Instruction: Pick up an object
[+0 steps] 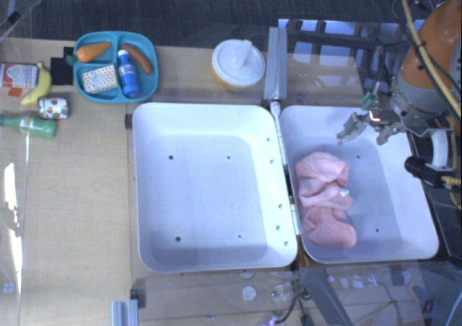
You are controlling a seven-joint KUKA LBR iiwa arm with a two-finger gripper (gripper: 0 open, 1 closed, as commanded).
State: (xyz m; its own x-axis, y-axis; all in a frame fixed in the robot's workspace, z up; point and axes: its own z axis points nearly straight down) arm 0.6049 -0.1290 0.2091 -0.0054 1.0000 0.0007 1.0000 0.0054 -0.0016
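So the only thing worth grabbing here is the pink cloth [326, 199], bunched up in a soft heap on the left side of the right bin [404, 245], close to the wall that divides it from the left bin [209, 180]. The gripper [367, 128] sits up above the far end of that same bin, well apart from the cloth, with its fingers spread open and nothing between them.

My take on doing this well: come down over the thickest fold, probably the lump toward the near end or the ridge in the middle, not the thin edges. Floppy fabric slips out if you only nip a corner. Keep the fingers wide until they sink into the pile, then close. I'd also watch the divider wall, since the heap lies so close to it that one finger could catch the rim on the way down. Angle the approach a bit from the right and that risk goes away. Lift slow, because the cloth will probably trail and drag.
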